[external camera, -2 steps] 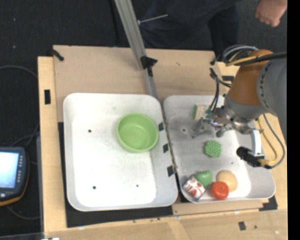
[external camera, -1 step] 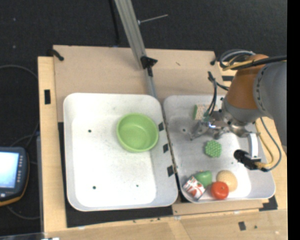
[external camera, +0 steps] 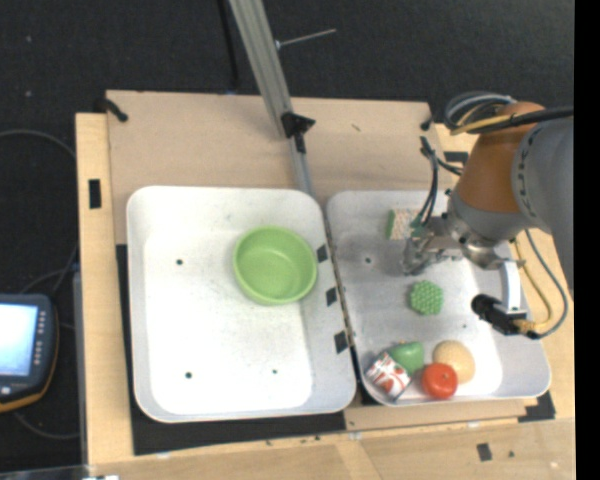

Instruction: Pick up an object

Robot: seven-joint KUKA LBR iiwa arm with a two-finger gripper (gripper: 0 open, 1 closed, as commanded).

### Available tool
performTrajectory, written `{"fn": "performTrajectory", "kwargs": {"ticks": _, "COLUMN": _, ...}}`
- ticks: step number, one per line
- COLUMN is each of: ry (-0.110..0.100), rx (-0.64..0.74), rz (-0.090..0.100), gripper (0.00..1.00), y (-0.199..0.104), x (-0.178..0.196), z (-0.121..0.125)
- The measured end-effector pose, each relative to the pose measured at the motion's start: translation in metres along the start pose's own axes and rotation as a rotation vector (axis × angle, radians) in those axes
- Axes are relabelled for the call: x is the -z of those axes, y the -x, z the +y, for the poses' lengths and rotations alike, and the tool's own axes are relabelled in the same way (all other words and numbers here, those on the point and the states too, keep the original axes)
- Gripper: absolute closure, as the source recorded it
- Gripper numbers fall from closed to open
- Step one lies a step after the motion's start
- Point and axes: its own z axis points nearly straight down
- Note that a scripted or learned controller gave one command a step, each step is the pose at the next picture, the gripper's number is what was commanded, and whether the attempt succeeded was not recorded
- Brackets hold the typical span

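Note:
My gripper point(external camera: 414, 259) hangs low over the right bin point(external camera: 365, 243), near its upper middle. A green bumpy ball point(external camera: 426, 298) lies just below and to the right of it, apart from it. A pale boxy item point(external camera: 400, 224) sits just above and left of the gripper, partly hidden by it. At the bin's front lie a red-and-white can point(external camera: 388, 374), a green fruit point(external camera: 409, 353), a red tomato point(external camera: 440, 380) and a tan round fruit point(external camera: 456, 359). Nothing shows between the fingers.
A green bowl point(external camera: 274, 264) rests in the left bin point(external camera: 180, 368). A grey metal pole point(external camera: 265, 58) slants in from the top toward the bins' shared edge. The arm's orange band point(external camera: 495, 173) and cables point(external camera: 520, 298) overhang the right bin's right side.

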Motion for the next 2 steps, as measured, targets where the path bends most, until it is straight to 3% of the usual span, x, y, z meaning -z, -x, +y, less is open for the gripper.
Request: {"fn": "performTrajectory", "kwargs": {"ticks": 2, "ry": 0.004, "rx": 0.011, "rz": 0.001, "gripper": 1.00, "y": -0.015, "x": 0.097, "z": 0.003}}
